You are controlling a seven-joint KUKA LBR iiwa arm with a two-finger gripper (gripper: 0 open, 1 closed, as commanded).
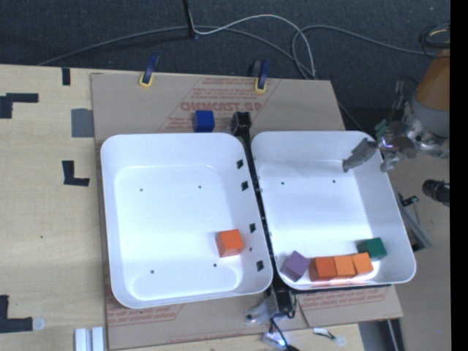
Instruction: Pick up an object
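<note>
End effector point(369, 153) hangs over the right bin's point(322, 141) far corner; can't tell whether it's gripping anything. Blocks sit along that bin's near wall: purple block point(295, 265) stands slightly apart, so I'd descend straight there, away from the wall.

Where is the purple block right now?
In the camera view, the purple block lies in the right bin, at its near left corner, just left of a row of orange blocks.
</note>
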